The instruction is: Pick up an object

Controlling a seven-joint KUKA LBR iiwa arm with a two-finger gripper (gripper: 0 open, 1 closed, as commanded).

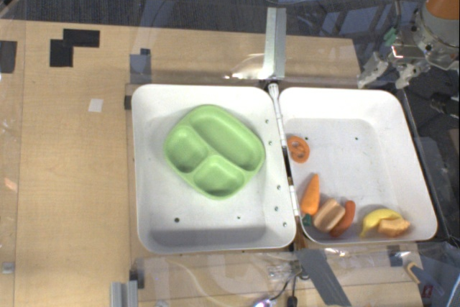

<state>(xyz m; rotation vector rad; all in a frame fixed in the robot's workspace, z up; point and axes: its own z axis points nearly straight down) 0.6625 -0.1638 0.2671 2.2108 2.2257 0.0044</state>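
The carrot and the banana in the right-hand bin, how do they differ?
The carrot is orange and straight, standing nearly upright in the picture; the banana is yellow and curved, lying more sideways. The carrot sits against the bin's left wall beside the hot dog, while the banana lies near the right front corner, touching a tan, bread-like piece. Both look like toy food resting in the same white bin.

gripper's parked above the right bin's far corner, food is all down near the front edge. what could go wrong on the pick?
1. The carrot, hot dog and banana crowd the right bin's near wall, so the gripper may hit the rim or catch two at once.
2. The flat orange slice lies beside the divider wall and may be too low to pinch.
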